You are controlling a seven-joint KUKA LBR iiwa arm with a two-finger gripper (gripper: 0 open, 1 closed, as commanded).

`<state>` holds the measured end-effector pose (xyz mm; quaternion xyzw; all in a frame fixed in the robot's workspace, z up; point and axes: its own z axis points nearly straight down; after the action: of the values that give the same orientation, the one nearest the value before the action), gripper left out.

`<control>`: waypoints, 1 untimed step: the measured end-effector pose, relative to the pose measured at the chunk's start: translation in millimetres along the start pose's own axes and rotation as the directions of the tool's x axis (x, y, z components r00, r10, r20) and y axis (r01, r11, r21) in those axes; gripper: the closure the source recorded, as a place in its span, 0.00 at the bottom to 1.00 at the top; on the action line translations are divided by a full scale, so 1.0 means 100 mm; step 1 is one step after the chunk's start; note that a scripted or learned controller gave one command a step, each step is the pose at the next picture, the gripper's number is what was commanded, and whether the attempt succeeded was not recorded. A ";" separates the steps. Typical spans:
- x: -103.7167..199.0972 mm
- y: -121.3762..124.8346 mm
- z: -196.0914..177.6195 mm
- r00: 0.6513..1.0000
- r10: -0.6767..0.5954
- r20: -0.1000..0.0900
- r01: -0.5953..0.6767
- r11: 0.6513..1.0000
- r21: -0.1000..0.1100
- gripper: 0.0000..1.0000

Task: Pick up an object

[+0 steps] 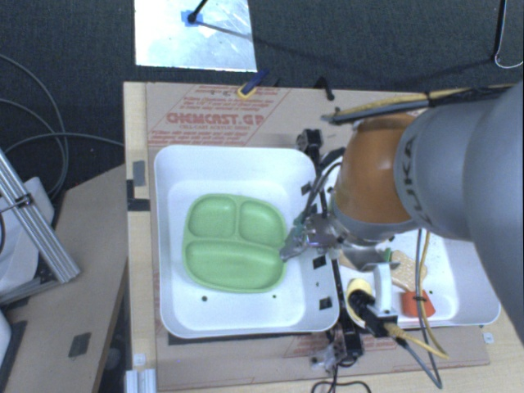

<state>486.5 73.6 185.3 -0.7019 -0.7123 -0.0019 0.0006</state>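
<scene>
Orange and yellow items (409,300) lying in right bin (471,313), near edge. Tool (296,242) reaching over left bin (233,164), touching right rim of green divided plate (233,242); finger state unclear. Plate looking light, stiff, slick; rim seeming best grip.

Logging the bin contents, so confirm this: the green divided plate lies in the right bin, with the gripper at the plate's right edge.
Wrong bin. The camera view shows the green divided plate lying in the left bin, not the right one. The rest holds: the gripper is at the plate's right edge.
</scene>
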 end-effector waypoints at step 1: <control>0.54 0.00 1.05 1.000 0.007 0.001 -0.007 1.000 0.001 0.00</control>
<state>486.3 127.8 80.8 -0.7045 -0.7097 -0.0014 0.0005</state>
